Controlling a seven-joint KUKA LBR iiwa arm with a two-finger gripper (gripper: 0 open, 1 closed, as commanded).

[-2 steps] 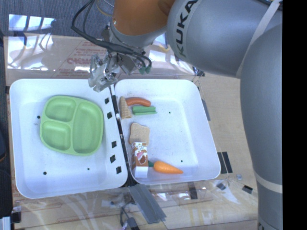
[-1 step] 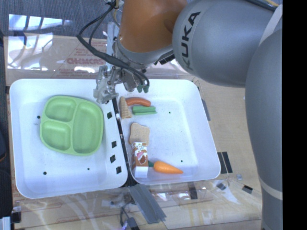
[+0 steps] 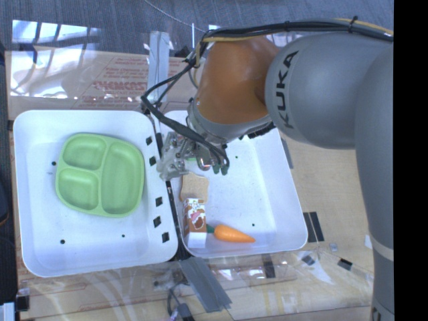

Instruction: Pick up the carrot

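Observation:
An orange carrot (image 3: 232,234) with a green tip lies near the front edge of the right bin (image 3: 277,199). My gripper (image 3: 182,160) hangs over the left part of that bin, well behind the carrot and apart from it. Its lower end stands just above a tan slice of bread (image 3: 194,187).
A small red and white carton (image 3: 194,218) sits just left of the carrot, touching its green tip. A green divided plate (image 3: 100,174) lies in the left bin (image 3: 40,246). The big grey and orange arm (image 3: 281,92) covers the back of the right bin.

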